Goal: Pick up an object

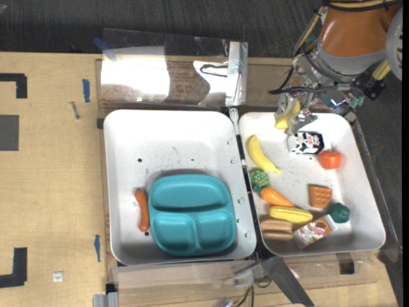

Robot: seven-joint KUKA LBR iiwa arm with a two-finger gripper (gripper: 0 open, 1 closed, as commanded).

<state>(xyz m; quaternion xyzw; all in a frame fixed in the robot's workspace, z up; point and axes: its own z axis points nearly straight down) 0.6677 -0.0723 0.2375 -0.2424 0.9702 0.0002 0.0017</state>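
Note:
My gripper [295,117] hangs over the far left corner of the right bin [367,190], raised above its floor. A small yellow object [285,116] sits between its fingers, lifted off the bin, and the gripper is shut on it. Just below it lies a black-and-white carton [308,142], with a red tomato [330,160] to its right. A banana [261,153] lies along the bin's left wall.
The right bin also holds broccoli [259,179], a carrot [276,197], a waffle [319,196], corn [291,215], a hot dog [276,228] and a small red carton [313,230]. In the left bin [128,133] are a teal divided plate [190,213] and a sausage [142,210].

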